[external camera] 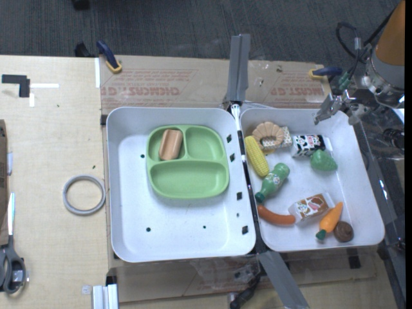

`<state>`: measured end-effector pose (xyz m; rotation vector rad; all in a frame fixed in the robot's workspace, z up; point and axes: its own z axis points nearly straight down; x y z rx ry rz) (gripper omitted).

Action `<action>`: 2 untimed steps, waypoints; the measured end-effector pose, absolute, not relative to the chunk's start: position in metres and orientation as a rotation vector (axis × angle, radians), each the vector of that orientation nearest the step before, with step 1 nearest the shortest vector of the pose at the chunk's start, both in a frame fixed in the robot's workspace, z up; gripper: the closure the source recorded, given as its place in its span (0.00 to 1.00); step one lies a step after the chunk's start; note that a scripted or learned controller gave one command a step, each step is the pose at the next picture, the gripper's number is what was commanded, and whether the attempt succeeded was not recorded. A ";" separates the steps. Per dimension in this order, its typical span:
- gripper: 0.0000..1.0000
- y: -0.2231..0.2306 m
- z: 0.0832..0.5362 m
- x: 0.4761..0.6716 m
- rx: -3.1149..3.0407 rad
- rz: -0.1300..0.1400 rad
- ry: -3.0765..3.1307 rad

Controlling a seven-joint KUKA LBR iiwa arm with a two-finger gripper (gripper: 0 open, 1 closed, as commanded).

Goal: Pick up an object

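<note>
My gripper [332, 105] hangs over the far right corner of the right bin [368, 192], above and to the right of the toys. Nothing shows in it. Below it lie a black-and-white milk carton [308, 144] and a green leafy toy [324, 161]. Further left are a tan pastry [270, 136], a yellow corn cob [256, 155] and a green bottle [273, 181]. Along the near side lie an orange sausage [277, 216], a small juice box [310, 206], a carrot [329, 219] and a brown ball [344, 231].
The left bin [129, 224] holds a green divided plate [188, 172] with a brown bread roll [170, 144] in its far left section. A grey tape ring [84, 194] and scissors [11, 262] lie on the bench at left. Cables crowd the arm at far right.
</note>
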<state>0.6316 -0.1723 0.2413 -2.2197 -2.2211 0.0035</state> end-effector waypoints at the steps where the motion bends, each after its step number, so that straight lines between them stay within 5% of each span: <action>1: 0.00 -0.177 0.116 0.620 -2.222 0.003 -2.220; 2: 0.00 -0.159 0.092 0.607 -2.028 0.002 -2.398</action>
